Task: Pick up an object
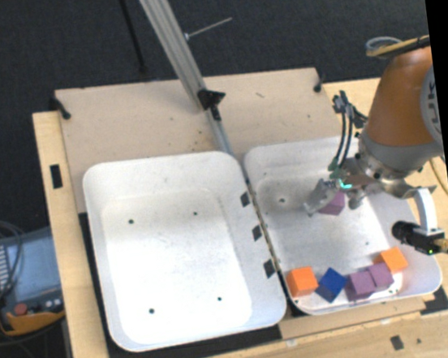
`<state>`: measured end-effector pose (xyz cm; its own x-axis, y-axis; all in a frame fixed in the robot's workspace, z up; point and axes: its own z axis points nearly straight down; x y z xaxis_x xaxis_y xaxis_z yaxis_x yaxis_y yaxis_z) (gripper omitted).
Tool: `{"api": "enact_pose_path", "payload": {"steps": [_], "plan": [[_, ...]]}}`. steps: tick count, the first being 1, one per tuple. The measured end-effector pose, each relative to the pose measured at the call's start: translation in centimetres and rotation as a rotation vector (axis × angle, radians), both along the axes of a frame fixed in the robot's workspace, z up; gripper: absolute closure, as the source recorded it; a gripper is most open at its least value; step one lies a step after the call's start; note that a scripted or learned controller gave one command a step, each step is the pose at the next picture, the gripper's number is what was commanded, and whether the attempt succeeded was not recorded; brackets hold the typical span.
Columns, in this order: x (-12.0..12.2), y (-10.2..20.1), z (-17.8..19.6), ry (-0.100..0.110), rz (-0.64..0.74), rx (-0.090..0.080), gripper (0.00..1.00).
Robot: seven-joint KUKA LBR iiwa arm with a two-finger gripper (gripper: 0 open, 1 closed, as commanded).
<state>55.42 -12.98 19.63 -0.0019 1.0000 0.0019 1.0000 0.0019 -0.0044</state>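
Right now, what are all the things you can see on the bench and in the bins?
Bins: two, white, side by side on the bench; left bin, right bin.
Orange blocks: two, in the right bin near its front edge; one at the front left, one at the front right.
Blue block: one, right bin, just right of the left orange block.
Purple blocks: two, side by side at the front of the right bin.
Purple block: one, mid right bin, at the tool.
Bench: one, tan.
Metal pole: one, grey, slanting up behind the bins.
Arm: one, grey and orange, from the right.
Tool: one, over the right bin.
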Motion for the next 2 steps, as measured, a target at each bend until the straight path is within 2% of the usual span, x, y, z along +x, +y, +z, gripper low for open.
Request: {"api": "enact_pose_path", "payload": {"steps": [1,2], "plan": [[0.1,0.0,0.2,-0.005,-0.002,-0.001,0.00],[0.5,-1.0,-4.5,0.000,-0.003,-0.004,0.00]]}}
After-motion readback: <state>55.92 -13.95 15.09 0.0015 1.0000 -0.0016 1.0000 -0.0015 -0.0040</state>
